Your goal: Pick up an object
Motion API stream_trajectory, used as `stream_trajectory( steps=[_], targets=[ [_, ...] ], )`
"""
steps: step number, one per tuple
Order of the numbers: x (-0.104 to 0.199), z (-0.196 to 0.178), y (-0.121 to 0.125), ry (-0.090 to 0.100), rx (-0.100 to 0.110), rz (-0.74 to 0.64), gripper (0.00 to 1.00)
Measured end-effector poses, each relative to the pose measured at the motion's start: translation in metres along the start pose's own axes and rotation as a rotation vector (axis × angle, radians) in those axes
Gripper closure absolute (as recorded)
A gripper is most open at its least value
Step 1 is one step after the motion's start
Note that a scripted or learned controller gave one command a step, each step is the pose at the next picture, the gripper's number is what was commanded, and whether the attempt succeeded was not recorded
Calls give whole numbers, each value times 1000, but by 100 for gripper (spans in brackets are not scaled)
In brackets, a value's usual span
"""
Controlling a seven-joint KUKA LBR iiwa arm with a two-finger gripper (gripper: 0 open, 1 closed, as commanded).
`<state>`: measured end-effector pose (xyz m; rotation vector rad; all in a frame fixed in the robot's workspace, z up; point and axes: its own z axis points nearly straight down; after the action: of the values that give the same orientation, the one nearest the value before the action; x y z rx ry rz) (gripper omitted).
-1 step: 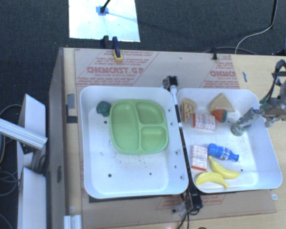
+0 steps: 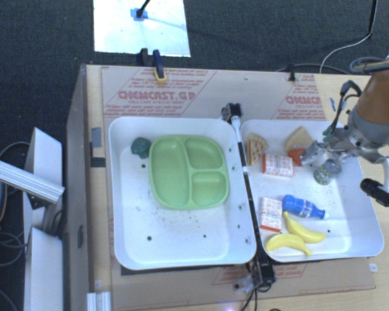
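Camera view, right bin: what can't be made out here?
- Gripper: blurred, so open or shut cannot be told, nor whether it touches anything.
- Red item beside it: partly covered by the gripper, identity unclear.
- Arm: cut off by the right edge.
- Labels on the two small packets: too small to read.

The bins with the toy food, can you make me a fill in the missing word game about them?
1. The divided plate in the left bin is coloured ____.
2. The two yellow bananas lie in the ____ bin.
3. The bottle just above the bananas is coloured ____.
4. The dark green lump sits at the plate's upper ____ corner.

Missing words: green; right; blue; left
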<state>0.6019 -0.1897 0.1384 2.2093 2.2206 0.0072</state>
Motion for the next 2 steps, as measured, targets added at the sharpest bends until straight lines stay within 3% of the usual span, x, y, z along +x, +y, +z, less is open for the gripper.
stream_trajectory(
  steps=[1,2],
  targets=[
    [15,47,32,-3,-8,1,0],
    [27,53,65,1,14,4,0]
  ],
)
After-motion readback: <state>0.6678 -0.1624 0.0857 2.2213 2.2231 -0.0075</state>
